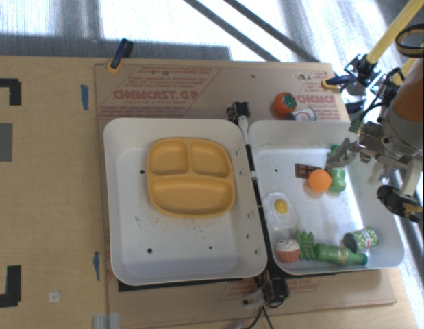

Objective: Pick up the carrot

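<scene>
The carrot [320, 181] lies in the right bin [386, 252], near its middle-right; it shows as a rounded orange body with green leaves on its right side. My gripper [355, 162] hangs at the bin's right edge, just above and to the right of the carrot's leaves. Its grey tip reaches close to the leaves, and nothing shows as held in it.
The right bin also holds a brown chocolate piece [306, 171], a fried egg [280, 205], a cupcake [288, 250], a green bottle [340, 255] and a green can [362, 238]. A yellow divided plate [191, 177] sits in the left bin [129, 252]. A tomato [285, 103] lies behind the bins.
</scene>
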You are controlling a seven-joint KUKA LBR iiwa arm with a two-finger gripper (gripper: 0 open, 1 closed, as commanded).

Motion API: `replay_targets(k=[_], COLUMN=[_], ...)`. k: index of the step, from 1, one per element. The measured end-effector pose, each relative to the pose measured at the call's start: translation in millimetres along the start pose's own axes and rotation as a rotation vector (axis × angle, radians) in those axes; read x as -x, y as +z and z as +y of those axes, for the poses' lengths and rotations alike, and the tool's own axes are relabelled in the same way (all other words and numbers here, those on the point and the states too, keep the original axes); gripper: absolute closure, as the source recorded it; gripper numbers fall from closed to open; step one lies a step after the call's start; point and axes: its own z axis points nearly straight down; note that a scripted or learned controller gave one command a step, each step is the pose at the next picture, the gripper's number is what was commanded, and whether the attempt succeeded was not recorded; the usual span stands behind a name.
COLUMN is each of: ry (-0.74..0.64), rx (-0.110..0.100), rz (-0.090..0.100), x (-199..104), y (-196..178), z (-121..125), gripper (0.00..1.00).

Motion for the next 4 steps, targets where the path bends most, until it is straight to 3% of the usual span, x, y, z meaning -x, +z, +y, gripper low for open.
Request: replay_targets(k=[1,2,3,4], ry=[-0.324,-0.369,-0.369,-0.198], rx=[-0.001,0.002,0.007,0.011], rz=[0.001,0.0,-0.001,0.0], x=[-26.4,-13.7,-14.1,-50.1], y=[135.2,139.1,127.7,134.5], z=[-2.2,55.0,56.4,33.8], gripper=[0.0,0.0,1.0,1.0])
